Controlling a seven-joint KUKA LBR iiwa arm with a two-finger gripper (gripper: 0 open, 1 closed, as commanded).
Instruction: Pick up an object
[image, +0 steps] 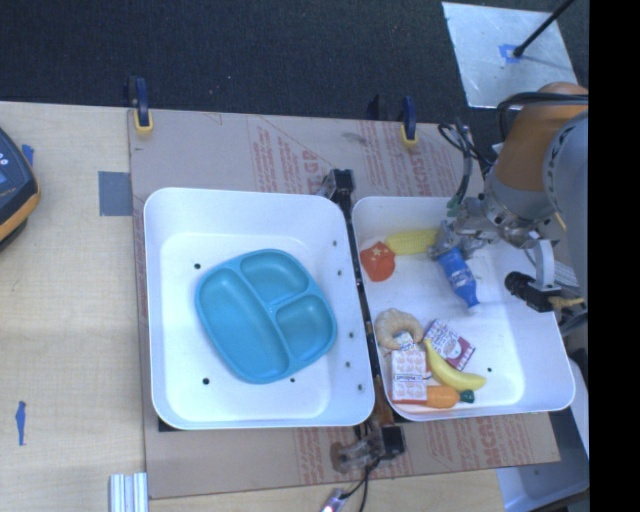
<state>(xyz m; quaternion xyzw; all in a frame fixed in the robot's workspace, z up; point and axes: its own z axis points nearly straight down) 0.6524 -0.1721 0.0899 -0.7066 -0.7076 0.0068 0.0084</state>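
Two white bins sit on the wooden bench; the gripper (452, 240) is low in the right bin (540, 400), over a blue tube (458, 276). I cannot tell its opening, and nothing looks lifted yet.

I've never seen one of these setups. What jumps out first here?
The big blue divided plate lying alone in the left bin catches the eye first. The right bin holds a jumble of toy food, including a banana and a tomato. The grey-and-orange arm reaches down over a blue tube.
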